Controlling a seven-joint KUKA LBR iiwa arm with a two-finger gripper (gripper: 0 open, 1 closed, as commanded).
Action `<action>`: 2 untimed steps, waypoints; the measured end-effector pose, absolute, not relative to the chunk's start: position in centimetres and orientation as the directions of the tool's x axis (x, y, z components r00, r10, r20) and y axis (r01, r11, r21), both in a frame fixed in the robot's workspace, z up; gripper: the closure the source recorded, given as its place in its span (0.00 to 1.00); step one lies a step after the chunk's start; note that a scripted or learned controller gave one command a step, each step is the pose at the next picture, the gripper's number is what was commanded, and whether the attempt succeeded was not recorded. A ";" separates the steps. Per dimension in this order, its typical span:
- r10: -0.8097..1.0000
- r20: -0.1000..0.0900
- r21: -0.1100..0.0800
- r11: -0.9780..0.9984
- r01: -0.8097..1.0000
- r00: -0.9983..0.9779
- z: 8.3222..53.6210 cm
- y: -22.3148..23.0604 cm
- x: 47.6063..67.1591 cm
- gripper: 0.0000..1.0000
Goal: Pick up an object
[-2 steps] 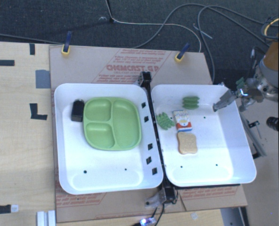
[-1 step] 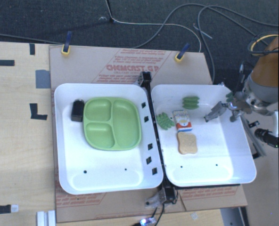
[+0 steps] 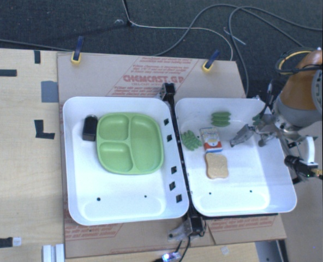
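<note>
Toast-shaped tan foam slice (image 3: 216, 166) mid right white bin (image 3: 270, 201) looks light, squishy; pinch its edges. Gripper (image 3: 247, 135) fingers apart, empty.

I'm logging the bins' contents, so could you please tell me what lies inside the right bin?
The right bin holds a green ridged piece, a leafy green piece, a small carton and a toast slice. The gripper covers part of the floor beneath it.

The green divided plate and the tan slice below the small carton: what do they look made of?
Green divided plate: probably molded plastic, with a smooth, even color and soft sheen. Tan slice: looks like toy bread, matte and slightly textured, perhaps foam or plastic; too small to be sure.
</note>
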State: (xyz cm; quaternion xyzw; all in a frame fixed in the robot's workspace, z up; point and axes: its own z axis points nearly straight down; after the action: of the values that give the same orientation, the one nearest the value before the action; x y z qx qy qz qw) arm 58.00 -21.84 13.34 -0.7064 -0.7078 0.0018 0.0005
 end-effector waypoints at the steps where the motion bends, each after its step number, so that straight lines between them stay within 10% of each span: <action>1: 1.000 -0.001 -0.001 0.004 1.000 -0.004 14.5 -21.8 58.1 1.00; 2: 1.000 -0.001 0.003 0.000 1.000 0.000 19.7 -22.2 57.2 1.00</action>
State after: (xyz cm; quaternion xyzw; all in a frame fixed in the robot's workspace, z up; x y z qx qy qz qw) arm 57.24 -22.24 19.72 -0.7070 -0.7072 -0.0007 -0.0011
